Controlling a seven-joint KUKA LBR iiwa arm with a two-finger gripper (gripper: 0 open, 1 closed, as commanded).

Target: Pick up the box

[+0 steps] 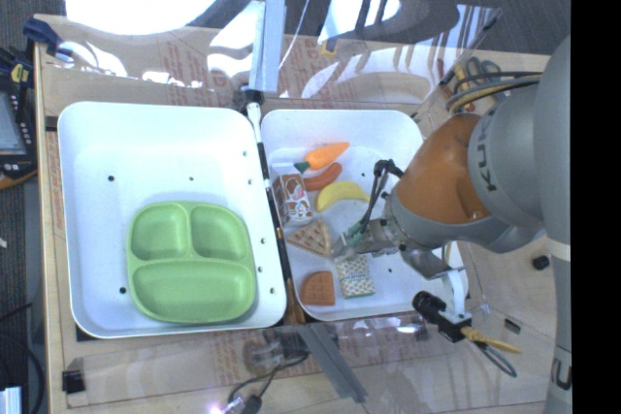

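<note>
**Gripper low over the crowded right bin**

We cannot tell how the gripper (351, 242) is set. The box (356, 275) lies just below it, beside the cookie (317, 288) and waffle slice (312, 237); we judge a crowded descent might nudge either neighbour.

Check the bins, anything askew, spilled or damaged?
Nothing stands out. The green divided plate sits flat in the left bin. Toy food and the small patterned box lie loose in the right bin; the gripper is just above the box.

bins (78, 208): 2 | green plate (192, 262): 1 | box (355, 275): 1 | carrot (327, 153): 1 | banana (342, 195): 1 | sausage (323, 175): 1
</note>
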